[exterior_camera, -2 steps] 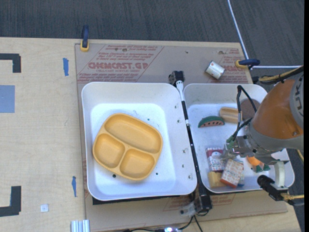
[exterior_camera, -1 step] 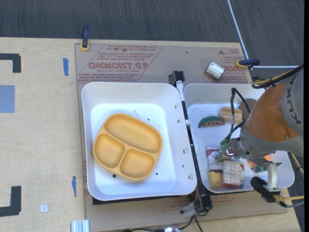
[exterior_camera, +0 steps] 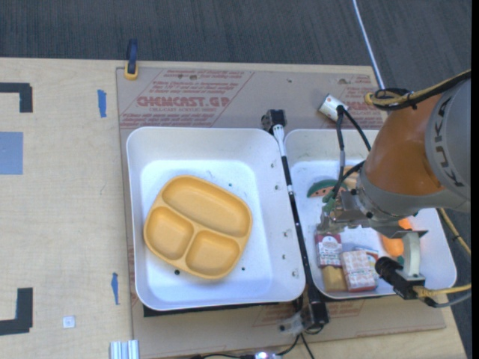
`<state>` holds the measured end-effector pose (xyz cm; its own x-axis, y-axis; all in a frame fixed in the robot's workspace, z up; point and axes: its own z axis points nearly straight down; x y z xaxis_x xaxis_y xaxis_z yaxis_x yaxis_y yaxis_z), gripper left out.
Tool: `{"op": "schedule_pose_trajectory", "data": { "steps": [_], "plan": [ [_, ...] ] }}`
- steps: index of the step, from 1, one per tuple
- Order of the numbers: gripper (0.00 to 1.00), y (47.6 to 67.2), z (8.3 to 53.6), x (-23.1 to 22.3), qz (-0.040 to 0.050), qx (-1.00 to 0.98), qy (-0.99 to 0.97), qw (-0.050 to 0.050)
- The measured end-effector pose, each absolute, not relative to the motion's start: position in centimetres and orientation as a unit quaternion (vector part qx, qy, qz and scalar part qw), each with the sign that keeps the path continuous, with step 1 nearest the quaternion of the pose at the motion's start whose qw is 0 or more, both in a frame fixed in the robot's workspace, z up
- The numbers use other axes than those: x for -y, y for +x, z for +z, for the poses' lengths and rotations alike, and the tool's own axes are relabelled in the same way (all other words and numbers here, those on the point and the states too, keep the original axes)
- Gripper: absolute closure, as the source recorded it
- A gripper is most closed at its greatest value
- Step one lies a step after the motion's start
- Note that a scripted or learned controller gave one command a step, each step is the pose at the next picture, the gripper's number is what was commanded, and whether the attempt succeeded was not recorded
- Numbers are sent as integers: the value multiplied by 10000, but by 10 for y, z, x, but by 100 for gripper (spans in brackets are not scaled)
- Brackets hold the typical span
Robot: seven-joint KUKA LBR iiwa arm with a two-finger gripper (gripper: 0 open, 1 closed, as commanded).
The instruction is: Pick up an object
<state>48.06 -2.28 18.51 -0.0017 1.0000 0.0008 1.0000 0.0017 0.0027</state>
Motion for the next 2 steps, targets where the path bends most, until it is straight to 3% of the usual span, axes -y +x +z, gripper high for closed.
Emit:
{"op": "schedule_pose_trajectory", "data": {
  "steps": [1, 2],
  "plan": [
    [0, 480, 185, 23, 9, -7077, 7065, 6],
    [0, 480, 96, 112, 4, -7062, 7080, 13]
  ]
}}
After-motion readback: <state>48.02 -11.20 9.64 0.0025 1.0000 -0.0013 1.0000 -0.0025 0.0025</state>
